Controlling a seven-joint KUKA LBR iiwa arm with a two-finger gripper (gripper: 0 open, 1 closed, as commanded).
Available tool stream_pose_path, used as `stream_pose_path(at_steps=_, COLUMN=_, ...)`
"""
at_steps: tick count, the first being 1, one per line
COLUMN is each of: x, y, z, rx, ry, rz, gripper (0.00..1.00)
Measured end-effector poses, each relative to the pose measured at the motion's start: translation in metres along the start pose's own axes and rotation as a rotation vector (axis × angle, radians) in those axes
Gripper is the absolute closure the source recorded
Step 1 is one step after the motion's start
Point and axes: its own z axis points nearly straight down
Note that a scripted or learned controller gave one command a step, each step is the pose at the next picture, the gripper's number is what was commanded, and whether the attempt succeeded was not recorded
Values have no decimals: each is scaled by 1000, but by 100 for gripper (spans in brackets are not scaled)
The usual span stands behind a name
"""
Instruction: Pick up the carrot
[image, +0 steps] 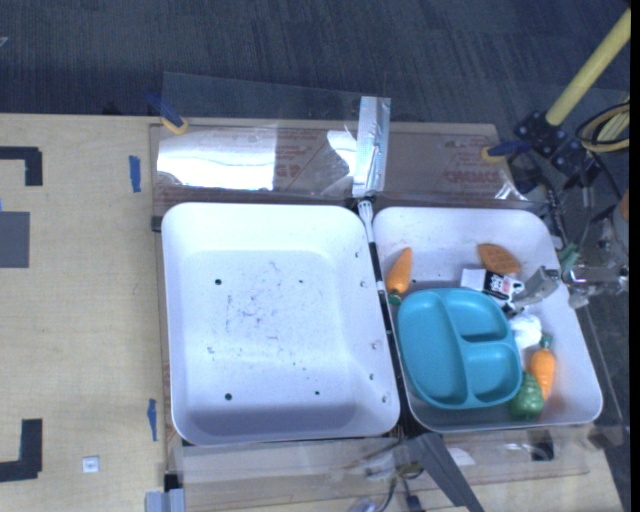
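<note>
Looking down on the bench, we find the carrot (541, 370) lying untouched in the right bin (440, 225), tucked against the bin's near right corner with its green leafy top (527, 399) pointing toward the near rim. It sits just beside the right edge of a blue divided tray (465, 345) that takes up much of the bin floor. A second orange piece (399, 270) lies along the bin's left wall, a brown bread-like item (499, 257) rests toward the far side, and a small black-and-white object (503, 286) and a white scrap (526, 328) sit between tray and wall. The left bin (190, 300) holds nothing that we can make out.

At the right edge of the scene we see grey metal parts of the rig (580, 265) over the bin's right rim, but we cannot tell which of them is the claw, nor how wide it stands or whether it has anything in it.

We judge the task barely begun: nothing grips the carrot, which rests on the bin floor. Approach, descent, closing and lift all appear still to come. The tray's edge close alongside may crowd any grasp.
</note>
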Motion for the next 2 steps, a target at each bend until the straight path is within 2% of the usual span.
stream_pose_path(at_steps=1, x=-15, y=-34, z=40, rx=2, ry=2, rz=169, gripper=0)
stream_pose_path(at_steps=2, x=-9, y=-37, z=111, rx=-7, ry=13, rz=121, gripper=0)
